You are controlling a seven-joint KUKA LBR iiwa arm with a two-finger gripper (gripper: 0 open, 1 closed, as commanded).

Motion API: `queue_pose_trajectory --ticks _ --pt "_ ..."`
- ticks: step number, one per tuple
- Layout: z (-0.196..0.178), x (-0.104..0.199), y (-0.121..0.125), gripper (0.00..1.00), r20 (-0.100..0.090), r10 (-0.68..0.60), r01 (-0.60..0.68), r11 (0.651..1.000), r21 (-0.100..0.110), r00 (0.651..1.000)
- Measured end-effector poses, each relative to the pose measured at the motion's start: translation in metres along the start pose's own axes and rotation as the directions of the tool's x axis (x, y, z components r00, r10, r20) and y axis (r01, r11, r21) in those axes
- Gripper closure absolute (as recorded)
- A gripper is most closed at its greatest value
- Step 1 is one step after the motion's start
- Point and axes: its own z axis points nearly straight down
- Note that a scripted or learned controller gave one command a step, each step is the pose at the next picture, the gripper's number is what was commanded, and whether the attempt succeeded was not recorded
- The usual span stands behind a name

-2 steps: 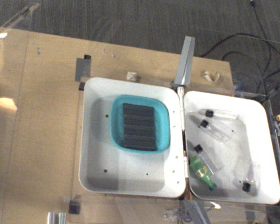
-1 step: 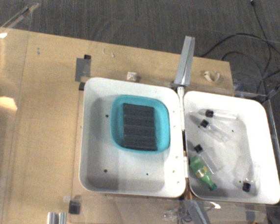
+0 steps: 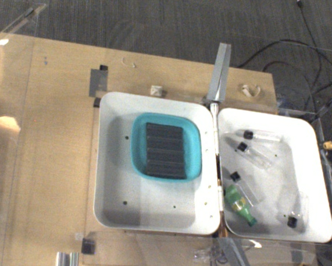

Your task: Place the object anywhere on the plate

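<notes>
We read the plate (image 3: 166, 147) as the teal dish with a dark ribbed insert, sitting toward the far side of the left bin (image 3: 106, 205). The right bin (image 3: 314, 231) holds the candidates for "the object": several clear vials with black caps, and a small green bottle (image 3: 240, 203) lying on its side close to that bin's near-left corner, just beside the wall shared with the left bin.

We judge the green bottle the likeliest pick. It looks light, rigid and smooth, so it may roll or slip from a loose pinch. Gripping across the body, at right angles to its long axis, seems safest, though the nearby wall leaves little room for a finger on that side. One clear vial (image 3: 243, 187) lies just beside it and could be nudged.

The arm and its tool are out of frame here, so we cannot tell whether the tool is open, closed or gripping anything, nor how the arm is posed.
</notes>
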Motion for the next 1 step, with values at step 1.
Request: queue_pose_trajectory --ticks 1 --pt "-0.1231 0.0001 -0.0001 0.00 -0.003 -0.003 0.003 1.000 -0.002 1.000"
